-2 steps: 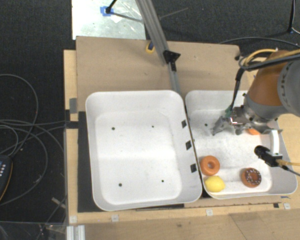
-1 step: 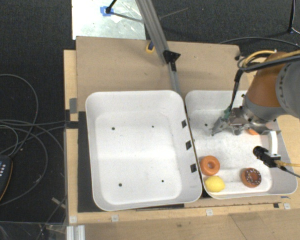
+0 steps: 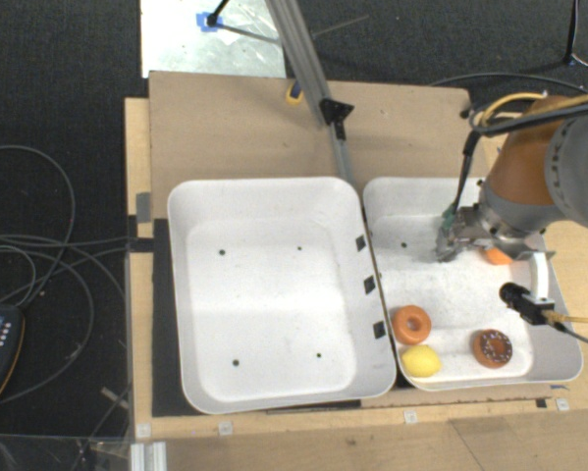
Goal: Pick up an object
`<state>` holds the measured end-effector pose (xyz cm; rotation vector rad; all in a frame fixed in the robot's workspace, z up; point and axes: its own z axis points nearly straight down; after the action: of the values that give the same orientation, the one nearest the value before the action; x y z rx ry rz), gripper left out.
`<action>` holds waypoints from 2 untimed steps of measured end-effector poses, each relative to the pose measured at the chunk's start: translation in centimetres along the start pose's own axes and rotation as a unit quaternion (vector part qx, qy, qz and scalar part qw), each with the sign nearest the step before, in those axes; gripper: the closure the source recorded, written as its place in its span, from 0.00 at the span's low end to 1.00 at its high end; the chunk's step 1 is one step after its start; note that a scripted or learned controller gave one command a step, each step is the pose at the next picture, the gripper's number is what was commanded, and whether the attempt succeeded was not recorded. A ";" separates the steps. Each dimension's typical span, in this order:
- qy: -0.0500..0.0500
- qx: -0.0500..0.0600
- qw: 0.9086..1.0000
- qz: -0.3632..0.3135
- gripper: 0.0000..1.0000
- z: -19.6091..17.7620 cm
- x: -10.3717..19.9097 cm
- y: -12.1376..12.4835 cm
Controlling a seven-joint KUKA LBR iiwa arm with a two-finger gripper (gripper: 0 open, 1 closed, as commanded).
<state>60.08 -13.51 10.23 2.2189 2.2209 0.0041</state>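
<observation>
My gripper (image 3: 449,241) is low in the right bin (image 3: 411,199), near its back middle, with the grey and orange arm (image 3: 529,175) coming in from the right. A small orange object (image 3: 497,256) lies just right of the gripper, partly hidden under the wrist. An orange ring-shaped donut (image 3: 411,324) sits near the bin's front left. A yellow lemon-like piece (image 3: 422,361) lies right in front of the donut. A brown sprinkled donut (image 3: 492,347) rests at the front right. Nothing is seen in the gripper.
The left bin (image 3: 190,263) lies beside the right one, their walls meeting at black clips (image 3: 369,285). A slanted metal pole (image 3: 303,47) stands behind the bins. Cables (image 3: 514,111) loop over the arm. A black fitting (image 3: 522,300) juts over the right bin's right side.
</observation>
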 end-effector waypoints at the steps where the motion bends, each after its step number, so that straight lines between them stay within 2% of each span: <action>1: -0.001 -0.002 1.000 -0.002 1.00 -6.4 0.5 0.1; 2: -0.001 -0.003 1.000 -0.002 1.00 -12.9 0.3 0.4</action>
<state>60.42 -13.24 23.10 2.2100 2.2212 0.0080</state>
